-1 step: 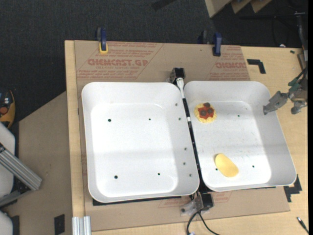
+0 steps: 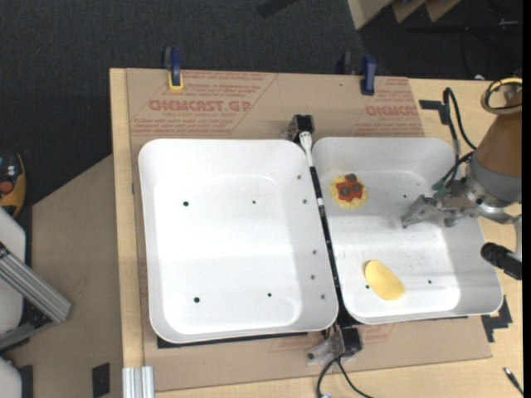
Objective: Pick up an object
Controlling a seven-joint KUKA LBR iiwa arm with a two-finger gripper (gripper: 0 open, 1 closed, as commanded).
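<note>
The gripper [image 2: 415,215] hangs over the right bin [image 2: 431,301] at the frame's right, fingers clenched on nothing. A yellow object [image 2: 384,279] lies lower in that bin, a red-topped one [image 2: 349,191] upper left.

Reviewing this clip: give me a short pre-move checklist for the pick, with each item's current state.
1. Objects to pick lie in the right bin: ok, a yellow oval piece and a yellow-and-red round piece.
2. Objects apart from each other: ok.
3. Gripper over the right bin: ok, near its right side.
4. Gripper directly above an object: not ok, it sits right of both.
5. Finger state: cannot tell.
6. Object already held: not ok, both rest on the bin floor.
</note>
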